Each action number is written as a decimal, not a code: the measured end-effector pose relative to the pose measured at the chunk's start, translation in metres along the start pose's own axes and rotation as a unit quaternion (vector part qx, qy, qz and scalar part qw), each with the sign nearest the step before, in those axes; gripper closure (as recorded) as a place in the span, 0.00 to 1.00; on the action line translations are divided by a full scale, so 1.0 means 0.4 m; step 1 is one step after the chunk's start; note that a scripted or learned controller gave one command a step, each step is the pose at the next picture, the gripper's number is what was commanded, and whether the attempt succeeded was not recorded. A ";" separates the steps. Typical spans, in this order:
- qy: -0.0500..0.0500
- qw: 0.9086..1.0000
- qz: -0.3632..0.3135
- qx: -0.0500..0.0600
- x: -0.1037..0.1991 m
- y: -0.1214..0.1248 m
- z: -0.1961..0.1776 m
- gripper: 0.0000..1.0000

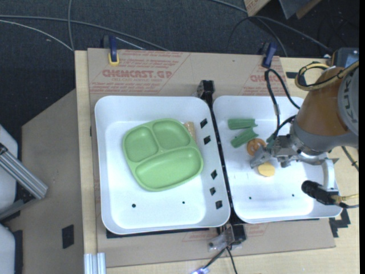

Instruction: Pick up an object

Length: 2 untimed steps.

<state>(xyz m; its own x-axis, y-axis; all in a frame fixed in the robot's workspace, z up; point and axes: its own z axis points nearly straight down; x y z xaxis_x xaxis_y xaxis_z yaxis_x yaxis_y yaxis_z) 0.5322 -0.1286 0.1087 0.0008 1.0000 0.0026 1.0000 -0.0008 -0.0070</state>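
Note: gripper (263, 154) sits low in right bin (285, 207), centre-right of frame, btwn orange piece (254, 146) & yellow piece (266, 170); can't tell its opening/hold, so you risk nudging both.

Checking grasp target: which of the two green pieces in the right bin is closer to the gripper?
The lower, slanted green piece, just above the orange item beside the gripper. The other green piece lies level, farther up.

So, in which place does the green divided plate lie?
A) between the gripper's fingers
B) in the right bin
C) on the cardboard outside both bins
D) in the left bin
D: the green divided plate lies flat on the floor of the left bin, far from the gripper over the right bin.
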 end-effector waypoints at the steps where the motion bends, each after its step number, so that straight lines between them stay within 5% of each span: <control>1: 0.000 1.000 0.000 -0.003 0.000 0.004 -0.035 1.00; 2: -0.002 1.000 -0.001 -0.006 0.003 -0.016 -0.159 1.00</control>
<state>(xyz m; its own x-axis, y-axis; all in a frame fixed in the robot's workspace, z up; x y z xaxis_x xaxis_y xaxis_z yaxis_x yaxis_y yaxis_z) 0.5261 -0.1275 0.1721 -0.0004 1.0000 -0.0009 1.0000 0.0005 0.0050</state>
